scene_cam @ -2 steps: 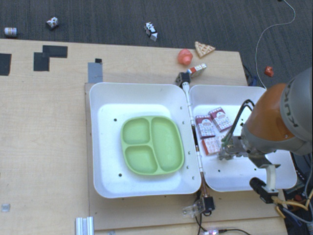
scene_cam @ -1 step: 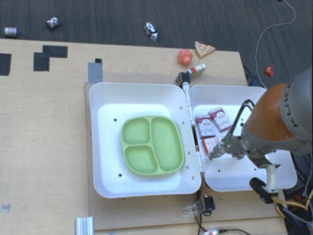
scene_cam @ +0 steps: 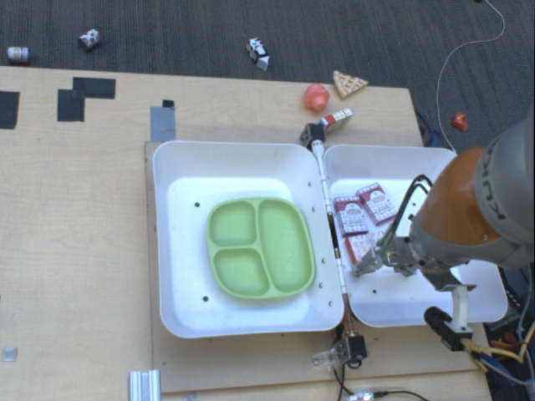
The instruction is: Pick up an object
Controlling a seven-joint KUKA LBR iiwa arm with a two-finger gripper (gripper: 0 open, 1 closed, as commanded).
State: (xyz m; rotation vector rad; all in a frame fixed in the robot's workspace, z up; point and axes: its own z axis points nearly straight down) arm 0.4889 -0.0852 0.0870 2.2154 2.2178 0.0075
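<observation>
A pale wooden worktop (scene_cam: 75,224) carries two shallow white bins side by side: the left bin (scene_cam: 180,249) holds a green sectioned plate (scene_cam: 259,247), while the right bin (scene_cam: 376,307) holds a cluster of small red-and-white cartons (scene_cam: 361,211) lying flat toward its far left corner. The grey arm with its orange band (scene_cam: 456,211) reaches in from the right, low over the right bin. Its end effector (scene_cam: 372,261) sits just at the near edge of the cartons; whether it is open or closed cannot be told, and nothing is visibly between its tips. By appearances, the pick is not yet achieved: grasp and lift remain.
</observation>
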